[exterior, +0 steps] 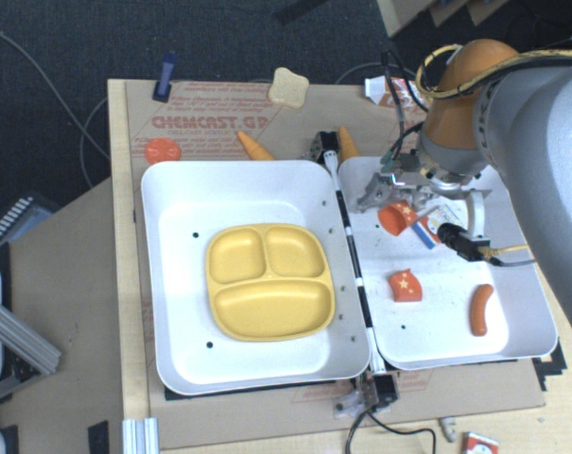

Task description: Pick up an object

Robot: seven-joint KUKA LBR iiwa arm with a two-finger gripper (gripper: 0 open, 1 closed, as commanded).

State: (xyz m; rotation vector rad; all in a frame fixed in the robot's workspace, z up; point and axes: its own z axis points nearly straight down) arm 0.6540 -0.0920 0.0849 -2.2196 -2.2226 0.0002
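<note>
Camera view, looking down at a slant: two white bins side by side, the left bin (167, 253) carrying a yellow divided tray (269, 282), the right bin (522, 334) holding the loose pieces. The arm (512, 102) comes in from the right, its gripper (404, 206) low over the back-left part of the right bin — right at an orange-red piece (393, 219) with a thin blue piece (424, 235) just beside it. Whether the claw is spread or closed I cannot tell; metal and cable crowd the tip, and nothing is plainly seen between the tips. Nearer the middle of the same bin lies a small red block with a yellow mark (405, 287), and toward the right wall a sausage-shaped piece (480, 310), both well apart from the claw. Behind the bins, on the bench board, a bread-slice shape (288, 86) and a carrot shape (255, 147). Judgement on handling: these look like toy food — light, stiff plastic, smooth and likely to skid on the bin floor rather than deform. The orange-red piece seems best taken across its narrow width; crowding from the blue piece could spoil the hold. The sausage would want a grip across its middle.
</note>
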